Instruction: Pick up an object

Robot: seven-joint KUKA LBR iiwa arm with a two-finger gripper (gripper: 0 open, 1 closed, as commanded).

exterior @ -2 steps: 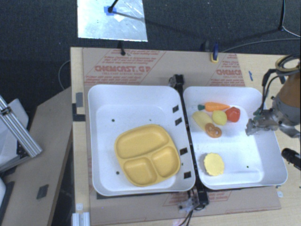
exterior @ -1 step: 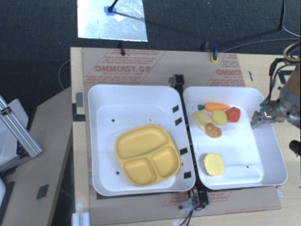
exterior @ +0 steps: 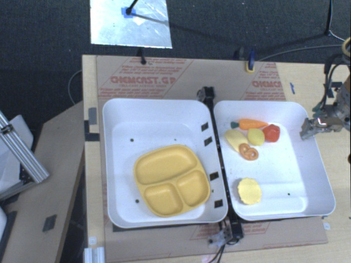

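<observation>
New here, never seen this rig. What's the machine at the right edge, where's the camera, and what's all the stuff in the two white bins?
One camera is fixed above the bench, looking down at a slant. The bench holds two shallow white bins side by side. The left bin contains a yellow divided tray with three compartments. The right bin contains small toy foods: a carrot, a red piece, a pale yellow piece, a round yellow-green piece, a tomato slice and, apart from them nearer the front, a yellow disc. The machine at the right is a robot arm; its claw sits at the right bin's upper right rim. Nothing is seen held in it. Its job is to pick up an object.
</observation>
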